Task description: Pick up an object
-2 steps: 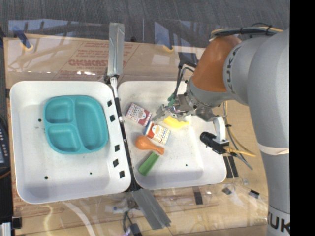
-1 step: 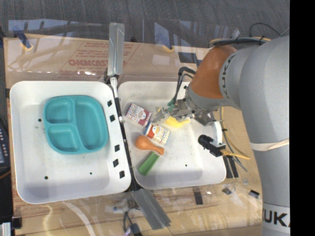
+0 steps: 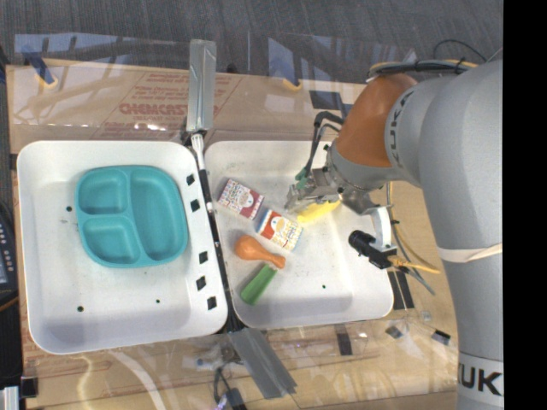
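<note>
Seen from above the tabletop, my gripper (image 3: pixel 301 196) hangs low inside the right bin (image 3: pixel 342 301), its tip at a yellow object (image 3: pixel 318 212) that lies just beside it. Whether my jaws are spread or closed, I cannot tell; the wrist and its orange band (image 3: pixel 369 126) cover too much, and nothing is plainly caught between the fingers.

I judge the step in hand to be the approach and closing on a target, with the lift not yet made. The next move calls for a firm closure on the yellow object and a straight rise clear of the bin wall, without dragging its neighbours.

The yellow object is small, elongated and bright, lying flat on the white floor. Left of it lie two small printed cartons, one red-and-white carton (image 3: pixel 240 198) and one orange-and-white carton (image 3: pixel 280 230). Below those rest an orange toy (image 3: pixel 258 249) and a green block (image 3: pixel 257 284), almost touching. Farther left of the yellow object, the left bin (image 3: pixel 51 314) holds a teal divided plate (image 3: pixel 132 214).
</note>
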### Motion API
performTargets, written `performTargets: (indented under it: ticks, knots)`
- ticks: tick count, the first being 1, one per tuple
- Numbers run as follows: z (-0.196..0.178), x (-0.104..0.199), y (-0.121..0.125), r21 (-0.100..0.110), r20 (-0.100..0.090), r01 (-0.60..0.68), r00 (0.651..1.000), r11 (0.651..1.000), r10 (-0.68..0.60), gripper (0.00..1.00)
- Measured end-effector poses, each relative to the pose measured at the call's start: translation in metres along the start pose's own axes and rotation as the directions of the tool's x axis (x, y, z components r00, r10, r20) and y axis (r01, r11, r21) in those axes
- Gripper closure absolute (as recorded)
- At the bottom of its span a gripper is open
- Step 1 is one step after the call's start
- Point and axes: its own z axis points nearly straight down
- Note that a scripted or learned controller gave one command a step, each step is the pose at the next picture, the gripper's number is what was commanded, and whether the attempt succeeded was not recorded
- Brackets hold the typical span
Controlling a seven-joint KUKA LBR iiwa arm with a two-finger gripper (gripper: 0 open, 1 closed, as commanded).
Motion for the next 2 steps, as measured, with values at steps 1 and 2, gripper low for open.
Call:
performTargets:
  ticks: [1,2]
  knots:
    - [0.0,0.0,0.0,0.001,0.0,0.001,1.0,1.0,-0.001,0.0]
    - [0.015,-0.032,-0.05,0.008,-0.017,0.023,1.0,1.0,-0.022,0.0]
